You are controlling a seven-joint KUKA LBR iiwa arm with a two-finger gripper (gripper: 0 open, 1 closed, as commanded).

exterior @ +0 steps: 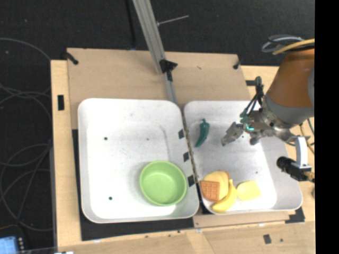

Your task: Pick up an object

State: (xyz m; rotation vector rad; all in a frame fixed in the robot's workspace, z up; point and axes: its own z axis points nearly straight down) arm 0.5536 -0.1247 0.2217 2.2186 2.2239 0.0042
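Overhead, reached in from the right edge of the frame with a grey arm (pixel 294 83), orange-banded above the wrist. Hung the tool (pixel 242 136) over the upper middle of the right bin (pixel 212 112). Kept both fingers (pixel 230 136) spread apart, with bare white bin floor showing between them. Held nothing. Touched nothing, as far as could be told.

Just left of the tool, near the bin's left wall, found a green pepper (pixel 202 132) lying apart from the fingers. Lower down, at the bottom left corner of the same bin, found a small cluster: a square orange waffle (pixel 211 189) leaning against a rounded yellow-orange piece (pixel 218 177), a banana (pixel 228 200) curled along the front of them, and a pale yellow lump (pixel 248 191) just to the banana's right. Lay well below the tool, all of these.

In the left bin (pixel 122 126), toward its lower right, found a light green bowl (pixel 163 182) sitting upright, close to the wall shared by the two bins.

Rested both bins side by side on a tan surface (pixel 116 73). From the top of the frame ran a slanted metal pole (pixel 151 25), down to the gap between the bins.
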